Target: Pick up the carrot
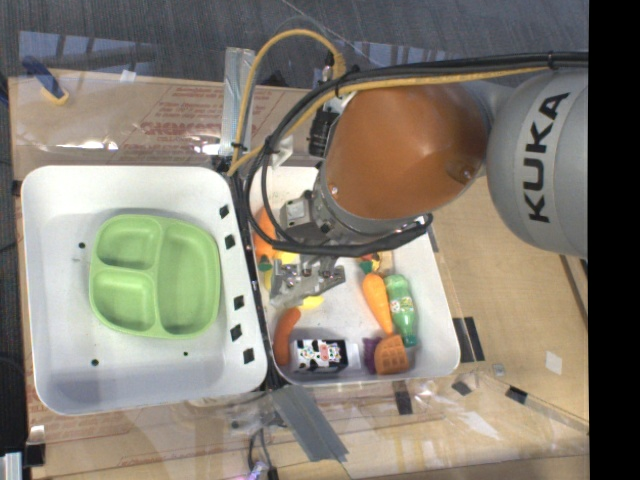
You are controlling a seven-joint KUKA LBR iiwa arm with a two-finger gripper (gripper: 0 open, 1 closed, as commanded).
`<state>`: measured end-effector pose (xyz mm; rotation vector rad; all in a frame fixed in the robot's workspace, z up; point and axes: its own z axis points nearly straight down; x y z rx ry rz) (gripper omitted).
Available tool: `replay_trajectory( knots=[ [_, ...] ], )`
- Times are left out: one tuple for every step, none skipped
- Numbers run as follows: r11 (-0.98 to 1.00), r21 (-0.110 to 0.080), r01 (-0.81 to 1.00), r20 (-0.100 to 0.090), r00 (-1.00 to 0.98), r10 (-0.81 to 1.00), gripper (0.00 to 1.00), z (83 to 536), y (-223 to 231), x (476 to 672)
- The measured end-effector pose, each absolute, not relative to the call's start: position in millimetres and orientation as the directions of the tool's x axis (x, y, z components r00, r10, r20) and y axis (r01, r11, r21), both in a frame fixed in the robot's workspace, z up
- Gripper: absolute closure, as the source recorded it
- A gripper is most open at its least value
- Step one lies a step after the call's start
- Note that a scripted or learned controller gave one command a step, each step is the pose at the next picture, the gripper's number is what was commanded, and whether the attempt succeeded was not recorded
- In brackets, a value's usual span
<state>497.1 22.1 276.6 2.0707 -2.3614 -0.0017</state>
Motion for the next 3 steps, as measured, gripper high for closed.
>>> replay_trajectory(
  knots=[
    [0.099,-0.008,-0.995,0.003,-0.099,-0.995,1.0,370.8,-57.2,520.2],
    [-0.023,0.011,-1.0,-0.005,0.023,-1.0,1.0,228.4,-122.7,477.3],
    [0.153,-0.003,-0.988,-0.001,-0.153,-0.988,1.0,274.4,-65.0,477.8]
  ],
)
